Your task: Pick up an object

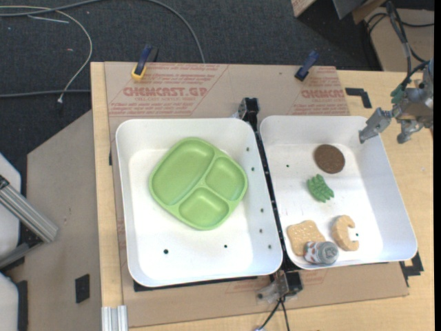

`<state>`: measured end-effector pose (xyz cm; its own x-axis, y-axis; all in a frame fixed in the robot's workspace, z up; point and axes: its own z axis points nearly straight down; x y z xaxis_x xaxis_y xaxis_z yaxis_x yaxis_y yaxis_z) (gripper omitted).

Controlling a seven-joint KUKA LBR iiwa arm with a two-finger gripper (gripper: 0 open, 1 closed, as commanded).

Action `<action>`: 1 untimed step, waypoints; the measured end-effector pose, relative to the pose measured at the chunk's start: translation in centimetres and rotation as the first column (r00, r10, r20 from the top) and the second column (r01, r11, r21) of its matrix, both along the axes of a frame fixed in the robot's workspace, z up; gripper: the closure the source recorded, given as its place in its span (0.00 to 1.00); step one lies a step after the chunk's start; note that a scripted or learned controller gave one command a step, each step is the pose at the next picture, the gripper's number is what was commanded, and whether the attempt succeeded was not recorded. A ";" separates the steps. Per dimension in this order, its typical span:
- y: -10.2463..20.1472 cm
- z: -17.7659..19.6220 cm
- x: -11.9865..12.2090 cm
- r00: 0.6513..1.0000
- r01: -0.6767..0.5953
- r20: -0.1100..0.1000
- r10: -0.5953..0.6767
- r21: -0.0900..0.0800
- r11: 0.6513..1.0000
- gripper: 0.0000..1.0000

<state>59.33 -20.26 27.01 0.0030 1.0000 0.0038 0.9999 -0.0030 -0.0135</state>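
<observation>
The right bin (386, 185) holds a round brown cookie (330, 158), a small green leafy piece (320, 187), a tan cracker (304, 234), a bitten tan ring-shaped pastry (344, 232) and a small grey and red object (322, 253) at the front rim. My gripper (386, 131) hangs over the bin's far right corner, up and to the right of the cookie. It is open and nothing sits between its fingers.
In the left bin (138, 247) lies a green divided plate (198, 183). Two clamps (142, 61) (306, 65) grip the cardboard base at the back. A black bracket (249, 107) sits between the bins.
</observation>
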 end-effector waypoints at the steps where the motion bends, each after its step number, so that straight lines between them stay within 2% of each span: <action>1: 0.1 0.7 0.2 1.000 -0.004 0.012 0.004 -0.003 1.000 0.00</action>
<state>59.55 -20.18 27.72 -0.0005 1.0000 0.0008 1.0000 0.0005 -0.0012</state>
